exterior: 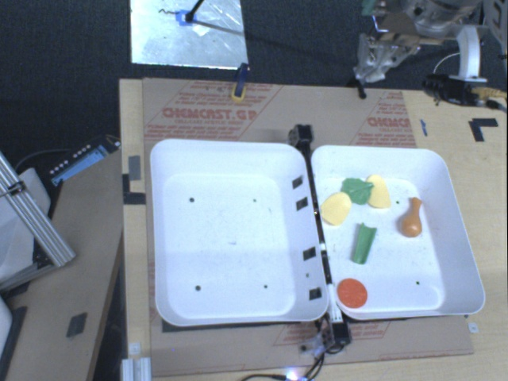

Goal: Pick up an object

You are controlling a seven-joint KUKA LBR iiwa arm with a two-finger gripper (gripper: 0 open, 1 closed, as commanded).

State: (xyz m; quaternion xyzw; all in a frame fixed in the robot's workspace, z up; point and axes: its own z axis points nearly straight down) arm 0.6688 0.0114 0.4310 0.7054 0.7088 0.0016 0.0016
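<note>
Here, the orange disc (352, 293) lies flat and round in the right bin (456, 236); the claw's (371, 71) state is unclear.

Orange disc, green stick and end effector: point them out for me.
orange disc (352, 294), camera view, centre of its top face
green stick (363, 243), camera view, mid-length
end effector (370, 73), camera view, at its lower tip

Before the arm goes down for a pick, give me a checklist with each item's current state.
1. Gripper above a target: not ok; it hangs beyond the far edge of the right bin, over the cardboard.
2. Objects available in the right bin: ok; six lie there.
3. An isolated target: ok; the orange disc and the green stick each lie apart from the rest.
4. Crowded pieces: not ok; the green leaf piece touches the yellow piece.
5. Jaws open: cannot tell.
</note>
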